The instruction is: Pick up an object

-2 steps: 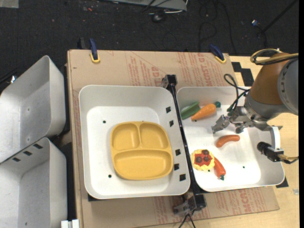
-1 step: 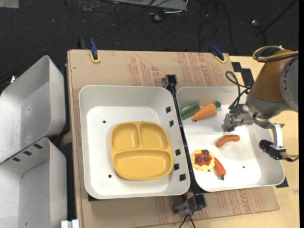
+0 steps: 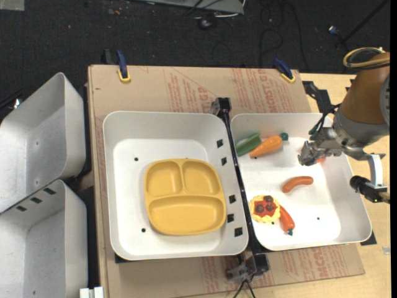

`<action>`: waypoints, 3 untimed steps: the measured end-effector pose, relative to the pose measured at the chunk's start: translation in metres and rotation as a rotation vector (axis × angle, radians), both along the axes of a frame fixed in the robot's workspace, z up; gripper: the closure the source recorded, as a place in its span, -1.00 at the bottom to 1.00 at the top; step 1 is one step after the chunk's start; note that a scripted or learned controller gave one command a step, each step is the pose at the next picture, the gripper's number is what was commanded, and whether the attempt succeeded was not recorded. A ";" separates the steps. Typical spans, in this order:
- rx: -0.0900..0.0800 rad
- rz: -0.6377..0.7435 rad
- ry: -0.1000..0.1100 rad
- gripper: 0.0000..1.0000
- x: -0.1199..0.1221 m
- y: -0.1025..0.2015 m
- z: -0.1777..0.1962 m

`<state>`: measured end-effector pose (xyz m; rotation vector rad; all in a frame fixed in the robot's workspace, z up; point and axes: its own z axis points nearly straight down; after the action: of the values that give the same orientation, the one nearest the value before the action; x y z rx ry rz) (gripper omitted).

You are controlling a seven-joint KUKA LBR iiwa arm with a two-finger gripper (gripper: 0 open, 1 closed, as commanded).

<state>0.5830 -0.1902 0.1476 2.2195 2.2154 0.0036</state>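
Yellow divided plate [image 3: 185, 197] in your left bin [image 3: 118, 166], right bin [image 3: 347, 228] holding carrot [image 3: 267, 146], green pepper [image 3: 247, 143], sausage [image 3: 298, 183], pizza slice [image 3: 265, 208], red chili [image 3: 286, 220], gripper [image 3: 312, 154] low at its far right side, finger state indiscernible

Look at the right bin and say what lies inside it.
Inside the right bin: a carrot, a green vegetable, a sausage, a pizza slice, a red pepper. The gripper covers whatever is beneath it.
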 end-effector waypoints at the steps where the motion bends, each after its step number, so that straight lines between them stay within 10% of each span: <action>1: 0.000 0.004 0.000 1.00 0.003 0.000 0.043; 3: 0.004 0.009 0.006 1.00 -0.004 0.053 0.104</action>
<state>0.5786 -0.1376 0.2516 2.2142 2.2309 0.0021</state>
